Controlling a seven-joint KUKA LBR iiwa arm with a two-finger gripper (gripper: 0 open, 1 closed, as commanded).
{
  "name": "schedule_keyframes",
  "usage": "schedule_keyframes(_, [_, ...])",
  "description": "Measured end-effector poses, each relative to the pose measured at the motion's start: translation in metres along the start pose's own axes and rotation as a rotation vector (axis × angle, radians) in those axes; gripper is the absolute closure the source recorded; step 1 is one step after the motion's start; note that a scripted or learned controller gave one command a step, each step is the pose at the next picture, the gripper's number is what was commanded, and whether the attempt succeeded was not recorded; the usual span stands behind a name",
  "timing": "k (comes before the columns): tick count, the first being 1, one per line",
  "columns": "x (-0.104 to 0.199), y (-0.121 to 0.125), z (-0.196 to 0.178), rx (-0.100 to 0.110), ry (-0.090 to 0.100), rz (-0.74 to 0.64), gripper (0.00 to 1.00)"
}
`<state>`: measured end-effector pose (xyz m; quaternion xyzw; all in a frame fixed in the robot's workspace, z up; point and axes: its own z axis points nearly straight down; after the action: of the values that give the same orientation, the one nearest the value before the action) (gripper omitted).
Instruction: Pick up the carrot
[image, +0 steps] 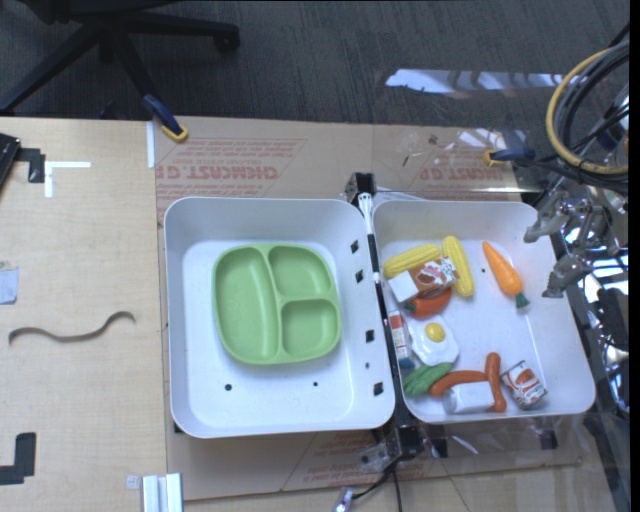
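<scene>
On the left a green sectioned plate (277, 303) sat in the left bin (190, 330). In the right bin (560, 330) the carrot (502, 269) lay at the far right, apart from the corn (411, 260) and close to the wall; that wall could block a grasp. I could not tell how the jaws stood. The pale wooden desk (80, 250) stood on dark carpet (330, 60).

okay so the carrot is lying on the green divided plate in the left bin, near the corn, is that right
Not quite. The camera view shows the carrot lying on the floor of the right bin, near the corn. The green divided plate sits in the left bin.
</scene>
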<state>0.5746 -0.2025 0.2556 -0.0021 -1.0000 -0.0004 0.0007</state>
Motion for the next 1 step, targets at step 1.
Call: schedule_keyframes(1, [-0.034,-0.0181,0.1512,0.004,-0.01,-0.013,0.0])
